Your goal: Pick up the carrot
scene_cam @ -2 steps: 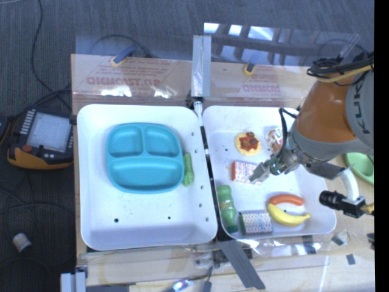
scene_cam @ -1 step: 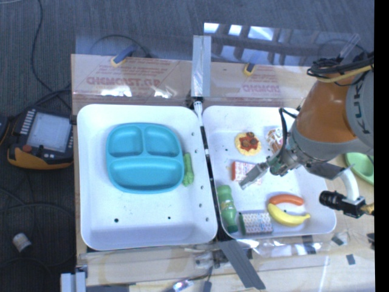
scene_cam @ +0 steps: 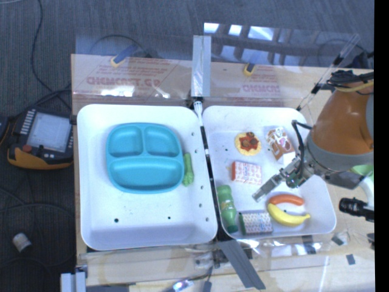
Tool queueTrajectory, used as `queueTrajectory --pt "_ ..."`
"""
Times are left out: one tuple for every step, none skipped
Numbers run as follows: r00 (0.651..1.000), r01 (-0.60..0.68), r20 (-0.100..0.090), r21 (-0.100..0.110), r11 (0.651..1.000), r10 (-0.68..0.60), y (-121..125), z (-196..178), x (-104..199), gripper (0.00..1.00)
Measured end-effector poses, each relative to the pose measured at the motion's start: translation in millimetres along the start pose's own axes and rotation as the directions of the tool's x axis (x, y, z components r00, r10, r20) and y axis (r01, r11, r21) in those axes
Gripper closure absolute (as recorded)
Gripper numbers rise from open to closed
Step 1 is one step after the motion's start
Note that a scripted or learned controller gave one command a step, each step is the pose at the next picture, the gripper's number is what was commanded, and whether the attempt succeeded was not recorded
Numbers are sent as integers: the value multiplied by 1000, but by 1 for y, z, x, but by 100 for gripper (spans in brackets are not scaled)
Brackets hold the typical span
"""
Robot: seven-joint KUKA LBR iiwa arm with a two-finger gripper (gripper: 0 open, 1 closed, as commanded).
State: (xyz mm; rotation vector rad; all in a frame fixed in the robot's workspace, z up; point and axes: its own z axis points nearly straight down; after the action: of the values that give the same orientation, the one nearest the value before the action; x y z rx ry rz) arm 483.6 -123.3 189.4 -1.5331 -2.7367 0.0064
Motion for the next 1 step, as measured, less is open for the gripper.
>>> queueTrajectory --pt "991 130 7 -9 991 -130 8 101 6 0"
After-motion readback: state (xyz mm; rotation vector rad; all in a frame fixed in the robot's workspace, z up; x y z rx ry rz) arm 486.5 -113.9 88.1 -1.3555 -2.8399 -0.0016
